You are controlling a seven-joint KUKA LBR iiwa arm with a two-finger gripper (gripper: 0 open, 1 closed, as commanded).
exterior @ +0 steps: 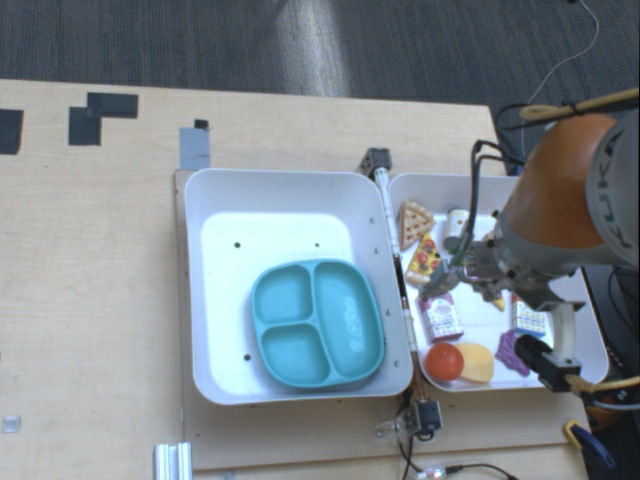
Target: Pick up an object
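- reaching in from the right, the grey arm [565,203] with its orange band hangs over the right bin [597,363], covering much of that bin's middle and far right side.
- the gripper [470,278] sits low over the bin's middle, just right of the small packet [441,318]; whether it is released or clenched cannot be told, as the wrist hides it from above.
- things to pick lie along the right bin's left side: a pizza slice [413,222] near the far left corner, a red and yellow toy [425,259] just below it, then the packet.
- a red tomato [444,361] and a yellow piece [478,363] touch each other at the near edge, left of centre.
- a purple object [512,352] lies near the near right corner, beside a black part of the arm.
- the left bin [225,208] carries a teal divided plate [318,322], resting toward its near right corner.
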